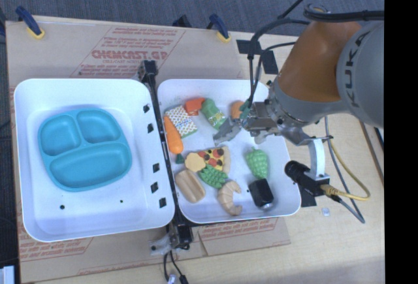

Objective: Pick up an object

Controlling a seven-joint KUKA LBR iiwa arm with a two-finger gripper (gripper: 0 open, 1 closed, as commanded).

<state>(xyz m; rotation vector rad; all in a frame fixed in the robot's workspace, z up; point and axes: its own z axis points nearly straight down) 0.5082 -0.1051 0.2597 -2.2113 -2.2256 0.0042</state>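
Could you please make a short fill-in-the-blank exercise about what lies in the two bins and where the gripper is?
1. The blue divided tray lies in the ____ bin.
2. The toy foods, such as the carrot and the croissant, lie in the ____ bin.
3. The gripper hangs over the ____ bin.
4. The divided tray has ____ compartments.

Missing words: left; right; right; three
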